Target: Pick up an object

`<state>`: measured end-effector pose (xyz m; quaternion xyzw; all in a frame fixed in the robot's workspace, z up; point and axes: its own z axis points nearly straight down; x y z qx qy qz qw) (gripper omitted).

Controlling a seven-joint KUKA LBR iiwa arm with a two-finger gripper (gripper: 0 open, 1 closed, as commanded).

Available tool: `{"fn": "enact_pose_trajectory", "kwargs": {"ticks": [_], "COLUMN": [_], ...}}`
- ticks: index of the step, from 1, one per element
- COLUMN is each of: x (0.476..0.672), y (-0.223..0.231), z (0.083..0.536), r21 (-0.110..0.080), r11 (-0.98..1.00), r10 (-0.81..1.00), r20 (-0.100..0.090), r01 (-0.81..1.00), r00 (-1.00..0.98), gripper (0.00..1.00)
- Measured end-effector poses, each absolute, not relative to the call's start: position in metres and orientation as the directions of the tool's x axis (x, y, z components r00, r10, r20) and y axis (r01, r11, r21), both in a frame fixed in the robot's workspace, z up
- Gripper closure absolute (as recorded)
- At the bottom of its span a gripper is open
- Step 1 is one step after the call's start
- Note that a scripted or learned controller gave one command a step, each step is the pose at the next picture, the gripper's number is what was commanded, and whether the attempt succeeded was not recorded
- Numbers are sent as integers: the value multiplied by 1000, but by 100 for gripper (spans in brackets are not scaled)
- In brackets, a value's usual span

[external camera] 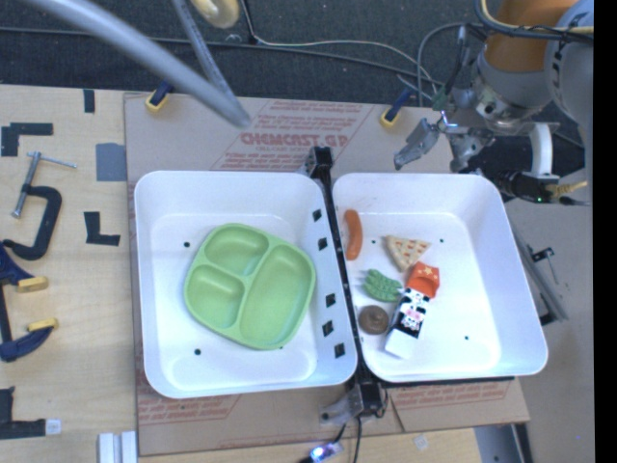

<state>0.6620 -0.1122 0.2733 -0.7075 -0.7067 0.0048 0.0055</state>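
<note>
The right bin [482,201] holds several small toys: an orange sausage [353,232], a pizza slice [407,251], a green pea pod [383,285], a red piece [422,278], a black-and-white milk carton [408,321] and a brown round cookie [373,318]. My gripper [436,152] hangs over the far rim of the right bin, up and to the right of the toys. It is open, with nothing between its fingers.
A green divided plate [253,285] lies in the left bin [154,220]. A black divider [333,258] runs between the bins. Cables cross the back behind the cardboard. Clamps [34,220] lie on the bench at the left.
</note>
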Motion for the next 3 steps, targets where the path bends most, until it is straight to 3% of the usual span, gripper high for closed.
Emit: {"fn": "enact_pose_trajectory", "kwargs": {"ticks": [1,3], "x": [664,667], "y": [-112,-117], "z": [282,174], "r21": [-1,-5], "r11": [2,1], "r10": [1000,1000], "r20": [-1,-2], "r01": [1000,1000], "r00": [-2,-1], "gripper": [0,0]}}
